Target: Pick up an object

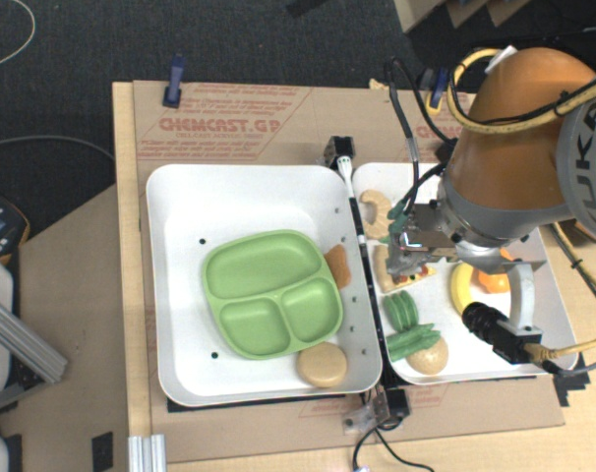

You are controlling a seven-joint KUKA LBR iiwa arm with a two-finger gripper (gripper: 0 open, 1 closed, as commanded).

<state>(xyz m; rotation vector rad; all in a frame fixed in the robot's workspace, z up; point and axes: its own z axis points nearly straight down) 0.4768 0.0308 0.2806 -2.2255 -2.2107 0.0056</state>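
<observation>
A: End effector (408, 249) hung low over the right bin (544, 352), near its left wall. Open or closed, I couldn't tell; arm blocked it.

B: Anything lifted?

A: Nothing seen in it, so I'd judge the pick not done; grasp and lift remained.

B: Objects, biggest first?

A: Green divided tray (270, 293) in the left bin (180, 224), green ridged pieces (408, 327) just below the end effector, tan round piece (324, 365), yellow-orange item (475, 285).
</observation>
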